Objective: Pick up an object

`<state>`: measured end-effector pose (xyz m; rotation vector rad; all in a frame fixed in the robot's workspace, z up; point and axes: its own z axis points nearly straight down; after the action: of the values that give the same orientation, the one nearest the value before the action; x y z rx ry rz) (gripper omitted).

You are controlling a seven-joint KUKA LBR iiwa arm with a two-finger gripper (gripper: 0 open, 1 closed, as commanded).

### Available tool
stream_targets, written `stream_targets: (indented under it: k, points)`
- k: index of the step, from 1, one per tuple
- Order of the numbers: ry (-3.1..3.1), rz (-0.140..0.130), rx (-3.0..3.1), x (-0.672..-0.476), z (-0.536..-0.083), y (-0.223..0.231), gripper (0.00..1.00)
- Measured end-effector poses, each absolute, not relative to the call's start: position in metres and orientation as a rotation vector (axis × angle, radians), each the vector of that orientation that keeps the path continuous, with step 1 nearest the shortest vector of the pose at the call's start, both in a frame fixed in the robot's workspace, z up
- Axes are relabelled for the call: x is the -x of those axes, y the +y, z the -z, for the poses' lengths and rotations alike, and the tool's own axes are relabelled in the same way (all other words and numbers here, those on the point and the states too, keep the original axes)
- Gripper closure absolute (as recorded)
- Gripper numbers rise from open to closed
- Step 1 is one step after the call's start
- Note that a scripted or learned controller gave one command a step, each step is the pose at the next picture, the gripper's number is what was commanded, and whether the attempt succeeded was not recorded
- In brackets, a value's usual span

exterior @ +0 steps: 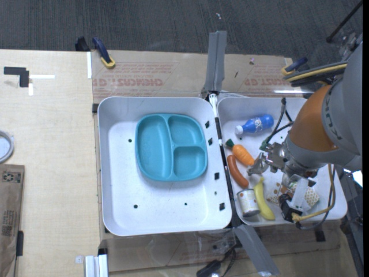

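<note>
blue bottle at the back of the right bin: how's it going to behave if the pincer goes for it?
The blue bottle lies on its side, so it will probably roll if nudged across its round body. It looks like small smooth plastic, so likely light and maybe slippery. It rests apart from the carrot, so a push should move it alone.

The bench [52, 131] bears two white bins [115, 212] side by side.

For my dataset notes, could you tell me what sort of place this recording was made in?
Probably a robotics lab's pick-and-place test bench. Two white bins sit side by side on a wooden bench, clamps pin cardboard behind them, and the gripper works among toy food such as a banana and carrot.
</note>
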<state>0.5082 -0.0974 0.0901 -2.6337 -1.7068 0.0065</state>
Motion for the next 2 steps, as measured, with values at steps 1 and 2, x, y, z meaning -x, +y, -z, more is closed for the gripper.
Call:
stream_targets:
  k: [1, 2]
  points:
    - [-1.708, -0.011, 2.631, -0.508, -0.098, -0.098, 1.00]
    - [-1.531, -0.006, 2.743, -0.570, -0.191, -0.032, 1.00]
